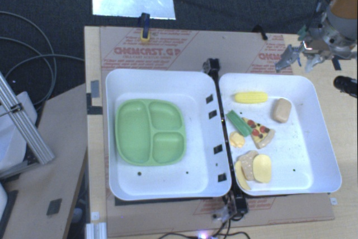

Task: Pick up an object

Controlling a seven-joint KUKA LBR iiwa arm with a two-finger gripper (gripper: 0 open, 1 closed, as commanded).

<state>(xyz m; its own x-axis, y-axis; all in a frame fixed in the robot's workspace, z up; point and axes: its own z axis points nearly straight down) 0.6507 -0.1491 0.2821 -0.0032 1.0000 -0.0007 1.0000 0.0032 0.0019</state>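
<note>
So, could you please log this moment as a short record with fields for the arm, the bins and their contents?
arm: gripper above the bench, beyond the right bin's far edge, nothing between its fingers
left bin: green divided plate
right bin: yellow corn cob, tan piece, pizza slice, green piece, pale yellow pieces
task state: no object picked up yet

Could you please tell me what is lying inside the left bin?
The left bin holds one green divided tray, its three compartments bare. Whatever lies beneath the tray is covered.
</note>
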